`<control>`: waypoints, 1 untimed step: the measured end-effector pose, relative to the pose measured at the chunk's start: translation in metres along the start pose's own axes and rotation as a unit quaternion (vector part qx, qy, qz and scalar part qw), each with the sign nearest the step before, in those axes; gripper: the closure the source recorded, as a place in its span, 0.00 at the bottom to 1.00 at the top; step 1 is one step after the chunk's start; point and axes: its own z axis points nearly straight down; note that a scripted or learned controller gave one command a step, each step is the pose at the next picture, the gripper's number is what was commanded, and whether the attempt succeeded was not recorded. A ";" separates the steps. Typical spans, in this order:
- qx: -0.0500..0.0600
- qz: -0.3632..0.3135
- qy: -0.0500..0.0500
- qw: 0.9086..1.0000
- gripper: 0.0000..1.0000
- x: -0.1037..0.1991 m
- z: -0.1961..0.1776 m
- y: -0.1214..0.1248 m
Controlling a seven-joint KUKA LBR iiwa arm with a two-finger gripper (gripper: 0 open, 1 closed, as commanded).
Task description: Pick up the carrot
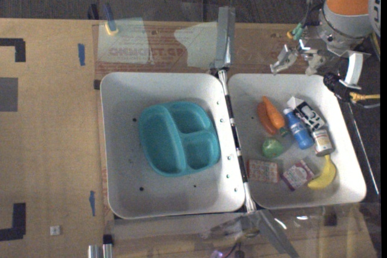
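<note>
Orange carrot lies untouched in your right bin; claw hovers beyond the rim, fingers spread and holding nothing. Approach step: descend over it.

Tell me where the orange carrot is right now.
The orange carrot lies in the right white bin, toward its upper left, just above the green ball and left of the blue bottle.

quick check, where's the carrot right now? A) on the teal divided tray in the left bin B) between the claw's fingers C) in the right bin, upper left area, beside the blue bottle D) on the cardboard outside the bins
C: the carrot lies in the right bin, just left of the blue bottle and above the green ball, while the claw sits above the bin's far edge.
</note>
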 end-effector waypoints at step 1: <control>0.000 -0.002 0.000 1.000 0.00 -0.033 0.107 -0.010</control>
